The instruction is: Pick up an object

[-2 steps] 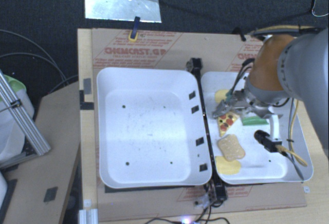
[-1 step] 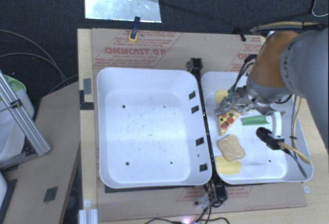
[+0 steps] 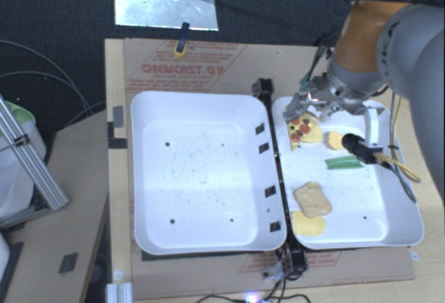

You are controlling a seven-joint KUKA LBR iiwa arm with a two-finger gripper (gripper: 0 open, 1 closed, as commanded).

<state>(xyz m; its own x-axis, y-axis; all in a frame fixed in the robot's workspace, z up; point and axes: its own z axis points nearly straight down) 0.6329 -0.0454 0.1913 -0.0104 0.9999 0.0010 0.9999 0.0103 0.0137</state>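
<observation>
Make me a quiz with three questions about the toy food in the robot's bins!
1. Where is the pizza slice?
A. In the bin on the picture's left
B. In the bin on the picture's right, near the claw
C. On the cardboard outside the bins

2. What colour is the stick-shaped piece?
A. Green
B. Blue
C. Pink

3. How is the tan bread piece placed?
A. Held up in the claw
B. Lying on the bin floor
C. Hanging over the bin's rim

Answers:
1 B: the slice lies at that bin's far end, just below the claw.
2 A: it is plainly green, near the round yellow piece.
3 B: it rests flat in the bin, well away from the claw.
</observation>
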